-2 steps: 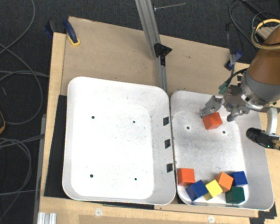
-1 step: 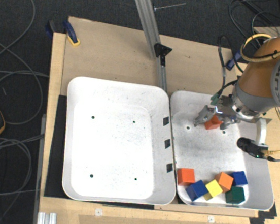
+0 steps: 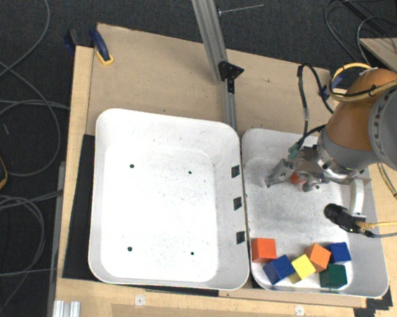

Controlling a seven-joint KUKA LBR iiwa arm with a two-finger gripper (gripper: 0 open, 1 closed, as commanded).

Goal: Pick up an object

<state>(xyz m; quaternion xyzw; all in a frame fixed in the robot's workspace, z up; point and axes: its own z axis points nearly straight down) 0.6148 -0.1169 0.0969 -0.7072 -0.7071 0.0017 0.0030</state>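
My gripper (image 3: 294, 178) hangs over the upper middle of the right bin (image 3: 299, 218), at the end of the grey arm with its orange band (image 3: 353, 109). A small red-orange thing (image 3: 296, 178) shows right under the gripper, mostly hidden by it; I cannot tell whether it is held or lying on the bin floor. Along the bin's front edge lie several blocks: an orange one (image 3: 264, 248), a blue one (image 3: 279, 268), a yellow one (image 3: 303, 266), another orange one (image 3: 320, 256), a blue one (image 3: 340, 252) and a green one (image 3: 334, 276).
The left bin (image 3: 157, 199) lies beside the right one, with black clips (image 3: 237, 203) along the shared wall. A slanted metal rod (image 3: 214, 40) crosses the back of the bench. Cables trail off the arm near the right bin's right rim.
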